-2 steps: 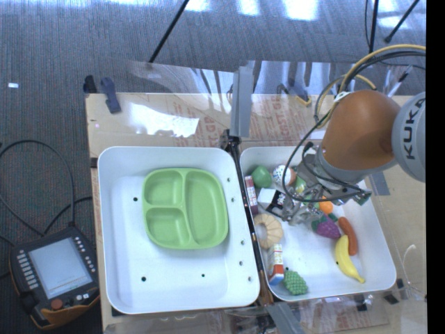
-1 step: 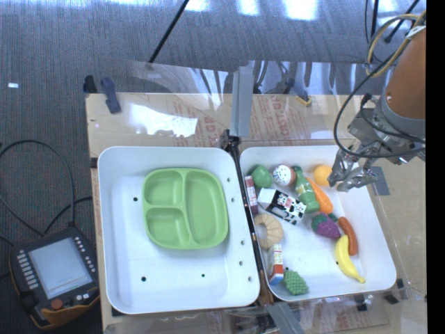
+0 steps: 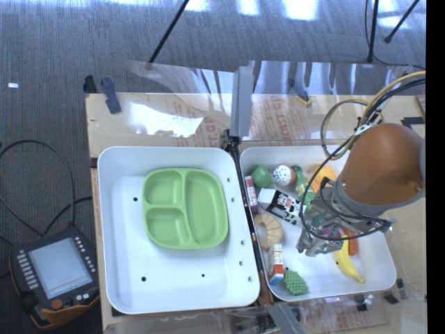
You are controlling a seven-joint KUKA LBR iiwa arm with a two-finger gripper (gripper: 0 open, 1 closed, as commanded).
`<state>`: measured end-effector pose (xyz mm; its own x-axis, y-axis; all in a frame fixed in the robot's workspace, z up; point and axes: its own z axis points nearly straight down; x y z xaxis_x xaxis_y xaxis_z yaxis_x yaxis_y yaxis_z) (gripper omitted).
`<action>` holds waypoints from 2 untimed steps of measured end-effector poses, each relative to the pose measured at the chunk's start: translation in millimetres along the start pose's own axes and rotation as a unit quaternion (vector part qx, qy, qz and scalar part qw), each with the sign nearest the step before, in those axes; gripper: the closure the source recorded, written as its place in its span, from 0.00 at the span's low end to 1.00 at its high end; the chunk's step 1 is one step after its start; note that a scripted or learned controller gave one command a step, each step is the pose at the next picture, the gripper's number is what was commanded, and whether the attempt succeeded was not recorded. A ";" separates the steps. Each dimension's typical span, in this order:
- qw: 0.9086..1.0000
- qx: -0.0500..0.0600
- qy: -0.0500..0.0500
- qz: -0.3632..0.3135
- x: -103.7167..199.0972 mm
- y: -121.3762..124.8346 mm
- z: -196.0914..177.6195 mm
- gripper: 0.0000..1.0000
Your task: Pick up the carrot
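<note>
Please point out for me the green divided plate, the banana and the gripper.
green divided plate (image 3: 185,208): camera view, on its large right compartment.
banana (image 3: 347,264): camera view, on the middle of its yellow body.
gripper (image 3: 314,244): camera view, between its fingertips.

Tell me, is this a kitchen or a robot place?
Probably a robot lab, not a kitchen. A robot arm reaches over two white bins on a bench, a control tablet lies on the carpet, and tripod legs stand behind. The food looks like toys.
</note>
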<state>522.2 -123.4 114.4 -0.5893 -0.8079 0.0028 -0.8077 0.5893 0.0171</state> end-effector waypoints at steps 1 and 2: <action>1.000 0.007 -0.002 -0.018 63.6 -59.9 2.7 1.00; 1.000 0.006 -0.002 0.002 91.9 -18.4 28.6 1.00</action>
<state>482.4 -208.3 85.8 -0.5930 -0.8052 -0.0018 -0.8052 0.5929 0.0059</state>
